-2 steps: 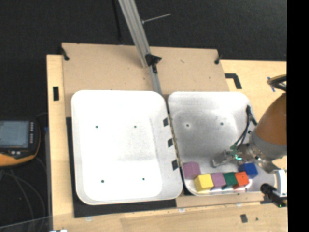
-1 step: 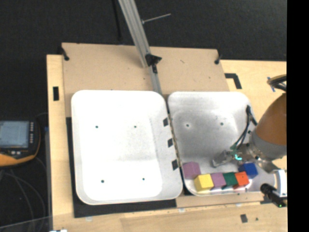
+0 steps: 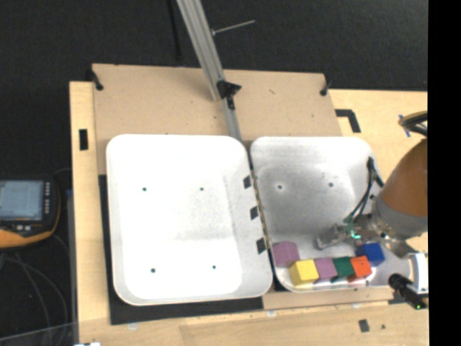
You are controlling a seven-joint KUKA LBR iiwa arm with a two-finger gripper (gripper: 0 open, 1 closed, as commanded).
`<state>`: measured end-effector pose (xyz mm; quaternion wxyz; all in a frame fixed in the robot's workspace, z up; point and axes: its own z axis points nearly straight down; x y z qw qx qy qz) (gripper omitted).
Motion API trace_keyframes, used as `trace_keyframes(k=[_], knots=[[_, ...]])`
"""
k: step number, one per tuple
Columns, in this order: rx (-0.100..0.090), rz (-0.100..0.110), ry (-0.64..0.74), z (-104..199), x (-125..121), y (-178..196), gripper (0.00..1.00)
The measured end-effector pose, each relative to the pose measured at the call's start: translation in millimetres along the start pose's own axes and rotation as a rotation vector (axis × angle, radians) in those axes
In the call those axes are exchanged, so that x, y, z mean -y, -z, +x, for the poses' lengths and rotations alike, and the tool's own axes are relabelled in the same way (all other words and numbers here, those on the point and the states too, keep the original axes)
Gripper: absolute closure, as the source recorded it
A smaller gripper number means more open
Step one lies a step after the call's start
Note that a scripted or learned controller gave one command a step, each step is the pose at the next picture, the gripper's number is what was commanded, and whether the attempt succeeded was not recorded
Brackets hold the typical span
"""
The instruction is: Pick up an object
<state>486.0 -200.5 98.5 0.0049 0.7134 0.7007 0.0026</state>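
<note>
While the gripper (image 3: pixel 333 238) hangs low in the right bin (image 3: pixel 302 171), its jaws are too blurred to judge. Small coloured blocks (image 3: pixel 328 268) sit bunched along the bin's lower edge, seemingly just below the gripper.

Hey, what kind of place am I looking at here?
Probably a robotics lab test bench: two white bins sit side by side on a board, small colored blocks are gathered in the right bin, and a robot arm reaches in above them.

Markings check: none legible.
We find no readable text, label, brand or no. on any surface; the handheld device (image 3: pixel 26 206) at the view's left has a lit screen, but its content is too blurred to read.
</note>
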Motion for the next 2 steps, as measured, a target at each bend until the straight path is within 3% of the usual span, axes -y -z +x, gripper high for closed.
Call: trace_keyframes(k=[2], knots=[[0.0, 0.0, 0.0, 0.0, 0.0, 0.0, 0.0]])
